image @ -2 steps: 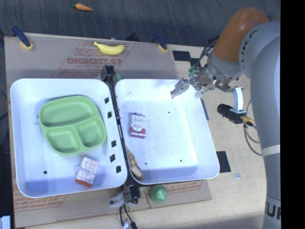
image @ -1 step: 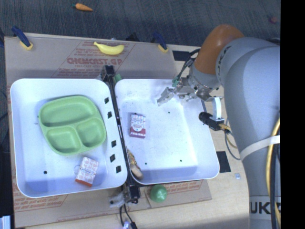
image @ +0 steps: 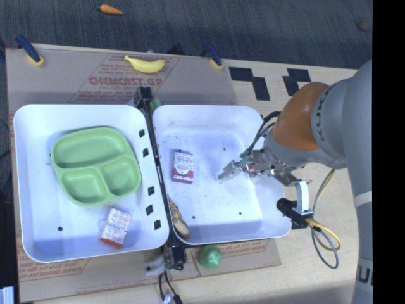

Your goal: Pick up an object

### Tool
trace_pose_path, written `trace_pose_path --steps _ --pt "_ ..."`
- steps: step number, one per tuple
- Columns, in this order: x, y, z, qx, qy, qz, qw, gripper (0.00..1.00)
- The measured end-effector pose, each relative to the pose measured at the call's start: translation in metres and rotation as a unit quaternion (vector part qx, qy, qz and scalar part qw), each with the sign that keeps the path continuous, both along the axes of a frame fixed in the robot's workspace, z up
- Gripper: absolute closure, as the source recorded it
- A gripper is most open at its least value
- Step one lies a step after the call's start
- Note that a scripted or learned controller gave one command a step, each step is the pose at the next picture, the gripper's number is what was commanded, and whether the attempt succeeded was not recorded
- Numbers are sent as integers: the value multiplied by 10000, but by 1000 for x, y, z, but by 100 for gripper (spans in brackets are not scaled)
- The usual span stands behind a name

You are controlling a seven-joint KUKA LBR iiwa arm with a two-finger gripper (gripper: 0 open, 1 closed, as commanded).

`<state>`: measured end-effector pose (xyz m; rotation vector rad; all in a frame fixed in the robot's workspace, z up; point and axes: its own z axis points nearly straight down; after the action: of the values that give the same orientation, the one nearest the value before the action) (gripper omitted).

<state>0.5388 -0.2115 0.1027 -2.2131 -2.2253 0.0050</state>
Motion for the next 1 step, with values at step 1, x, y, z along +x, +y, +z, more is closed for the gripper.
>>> trace_pose_path --steps 1 --pt "69 1 32 4 -24 -4 10000 0"
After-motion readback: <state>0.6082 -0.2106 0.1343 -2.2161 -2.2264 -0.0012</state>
